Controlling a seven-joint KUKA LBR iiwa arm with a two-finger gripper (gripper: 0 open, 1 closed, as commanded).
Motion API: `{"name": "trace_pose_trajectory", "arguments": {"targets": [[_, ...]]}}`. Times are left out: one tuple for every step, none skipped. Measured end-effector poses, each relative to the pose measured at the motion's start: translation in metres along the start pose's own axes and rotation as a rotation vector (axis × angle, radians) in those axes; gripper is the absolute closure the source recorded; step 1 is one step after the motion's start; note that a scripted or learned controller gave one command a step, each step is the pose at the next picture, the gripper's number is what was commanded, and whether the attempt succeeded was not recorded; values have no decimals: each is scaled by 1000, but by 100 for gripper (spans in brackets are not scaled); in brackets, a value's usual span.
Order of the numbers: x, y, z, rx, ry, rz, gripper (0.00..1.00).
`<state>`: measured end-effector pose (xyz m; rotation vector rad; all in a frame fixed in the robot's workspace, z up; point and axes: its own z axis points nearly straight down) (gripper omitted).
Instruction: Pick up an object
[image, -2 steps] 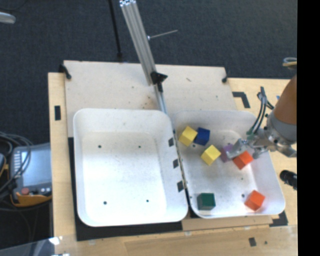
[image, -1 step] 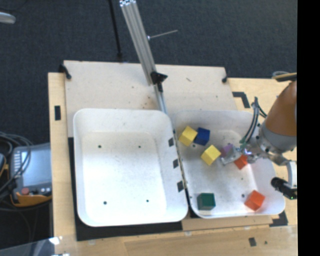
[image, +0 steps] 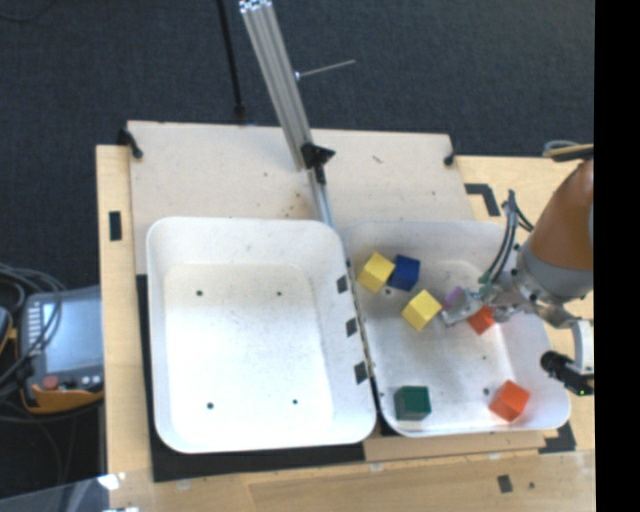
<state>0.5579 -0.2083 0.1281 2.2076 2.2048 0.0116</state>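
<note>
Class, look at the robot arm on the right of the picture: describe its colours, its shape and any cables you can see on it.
The arm is rounded: an orange section above a grey wrist. Thin dark cables loop along its left side. The gripper below is small, grey and metallic. A black part sticks out lower right.

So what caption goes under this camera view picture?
Robot gripper reaches among colored blocks, beside an orange block, in the right bin.

One fixed camera looks down at a slant from well above the worktop (image: 250, 170), far enough to take in both bins (image: 250, 330), the surrounding dark floor (image: 100, 60), and the arm (image: 565, 235) entering from the right.
</note>
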Motion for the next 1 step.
{"name": "trace_pose_trajectory", "arguments": {"targets": [[-2, 2, -11, -7, -4, 5, 100]]}}
